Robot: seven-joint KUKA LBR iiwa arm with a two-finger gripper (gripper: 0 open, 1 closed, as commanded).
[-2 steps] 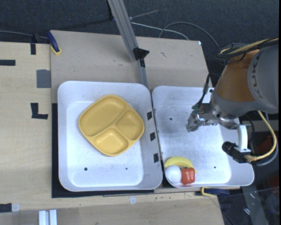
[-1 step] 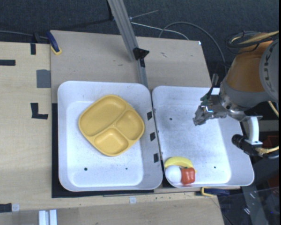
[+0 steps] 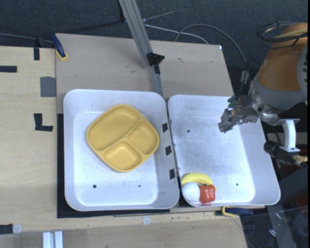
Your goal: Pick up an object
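Near edge of right bin (image 3: 258, 190), at its near-left corner: small cluster of objs — yellow piece (image 3: 197, 178), white ball (image 3: 191, 192), red piece (image 3: 208, 194), all touching, pressed against bin wall. None lifted, so pick not yet done, by my read. Left bin (image 3: 77, 190): yellow divided plate (image 3: 123, 137) lying flat abt mid-bin, toward far side. Farther back, gripper (image 3: 228, 122) sits over right bin's far-right part, well apart from cluster; nothing visible in it, can't tell how wide it's set. Left to do, I'd judge: travel to near-left corner, descend, grasp, lift.
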